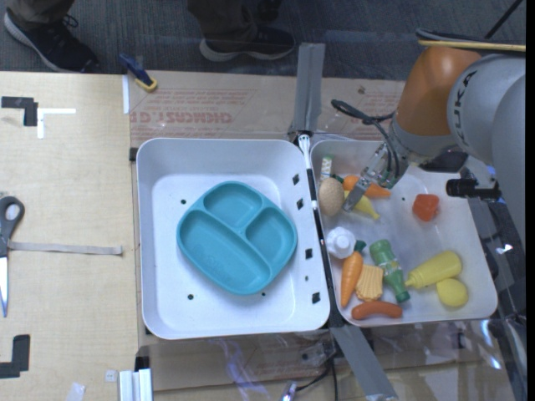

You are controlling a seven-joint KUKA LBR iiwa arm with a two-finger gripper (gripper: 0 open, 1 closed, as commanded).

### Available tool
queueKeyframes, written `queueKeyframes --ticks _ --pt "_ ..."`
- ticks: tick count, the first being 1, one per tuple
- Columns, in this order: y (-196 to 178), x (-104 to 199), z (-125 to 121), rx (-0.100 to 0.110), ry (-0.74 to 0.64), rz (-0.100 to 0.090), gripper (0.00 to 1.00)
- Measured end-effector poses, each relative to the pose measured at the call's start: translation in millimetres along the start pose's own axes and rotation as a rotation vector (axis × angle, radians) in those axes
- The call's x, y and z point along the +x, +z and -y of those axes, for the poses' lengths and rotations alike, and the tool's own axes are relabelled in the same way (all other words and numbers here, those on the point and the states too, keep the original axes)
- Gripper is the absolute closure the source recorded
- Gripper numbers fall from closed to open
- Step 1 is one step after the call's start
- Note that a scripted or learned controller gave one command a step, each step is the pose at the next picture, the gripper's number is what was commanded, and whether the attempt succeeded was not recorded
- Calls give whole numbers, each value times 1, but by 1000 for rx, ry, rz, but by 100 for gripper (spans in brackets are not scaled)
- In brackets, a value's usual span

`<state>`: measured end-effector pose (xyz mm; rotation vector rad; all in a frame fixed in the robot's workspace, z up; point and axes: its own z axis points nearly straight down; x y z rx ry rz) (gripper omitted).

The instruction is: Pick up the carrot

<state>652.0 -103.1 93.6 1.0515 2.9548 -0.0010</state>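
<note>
Gripper (365, 188) low in right bin (468, 307), finger spread unclear, touching orange piece (374, 188), carrot (350, 278) apart.

The right bin (476, 249) is getting crowded along its left and lower parts. The carrot (350, 277) is lying hemmed in: a white bottle (340, 242) is touching its top, a ridged cracker (369, 282) is pressing its right side, a green bottle (388, 267) is lying just beyond, and a red sausage (377, 310) is sitting below. The bin's left wall is running close alongside. Open floor is showing in the middle right, between the red pepper (425, 206) and the yellow squash (435, 268).
</note>
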Motion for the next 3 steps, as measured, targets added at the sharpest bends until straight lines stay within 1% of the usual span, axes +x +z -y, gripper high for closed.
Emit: queueKeyframes --ticks 1,2,3 --pt "1 16 8 2 312 -3 0" --pt "-9 16 8 4 307 0 100" --pt "-99 32 -51 1 123 -1 100"
